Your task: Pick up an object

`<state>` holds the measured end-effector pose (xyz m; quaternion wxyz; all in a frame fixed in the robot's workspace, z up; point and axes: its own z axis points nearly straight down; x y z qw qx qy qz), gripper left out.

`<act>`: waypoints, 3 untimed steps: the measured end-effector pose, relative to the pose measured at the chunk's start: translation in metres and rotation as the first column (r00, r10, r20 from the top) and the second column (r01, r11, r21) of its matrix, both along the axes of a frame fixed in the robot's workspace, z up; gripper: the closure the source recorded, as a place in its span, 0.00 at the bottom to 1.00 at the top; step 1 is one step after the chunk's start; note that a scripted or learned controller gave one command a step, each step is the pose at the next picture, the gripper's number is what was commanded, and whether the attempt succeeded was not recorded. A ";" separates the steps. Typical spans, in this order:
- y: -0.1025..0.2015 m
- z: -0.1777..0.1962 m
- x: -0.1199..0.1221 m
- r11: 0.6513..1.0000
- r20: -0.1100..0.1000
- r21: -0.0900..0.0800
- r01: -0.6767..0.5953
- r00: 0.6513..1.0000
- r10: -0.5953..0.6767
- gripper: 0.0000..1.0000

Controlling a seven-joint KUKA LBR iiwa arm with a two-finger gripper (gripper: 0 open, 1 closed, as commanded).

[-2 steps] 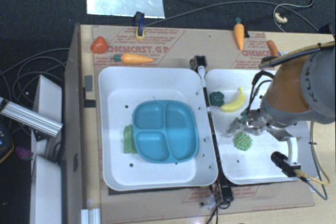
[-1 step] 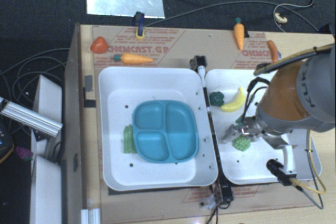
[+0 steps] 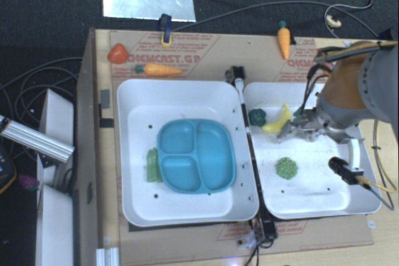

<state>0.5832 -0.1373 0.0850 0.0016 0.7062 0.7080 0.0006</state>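
Observation:
In the right bin lie a yellow banana, a dark green broccoli-like piece and a round light green ball. My gripper reaches in from the right and sits low at the banana's right end, touching or nearly touching it. Nothing shows between its fingers. The grey arm with its orange band hangs over the bin's right side. The left bin holds a blue divided plate and a green piece at the plate's left edge.
On the cardboard behind the bins lie a tomato, a carrot and another carrot. A black clamp sits between the bins at the back. Cables trail at the right of the arm.

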 end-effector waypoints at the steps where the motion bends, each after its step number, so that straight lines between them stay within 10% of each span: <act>1: 0.028 -0.001 -0.061 1.000 -0.003 0.002 0.001 1.000 -0.001 0.00; 2: 0.028 0.010 -0.059 1.000 0.002 0.001 0.000 1.000 0.000 1.00; 3: 0.127 0.100 -0.038 1.000 0.000 0.003 -0.002 1.000 0.002 1.00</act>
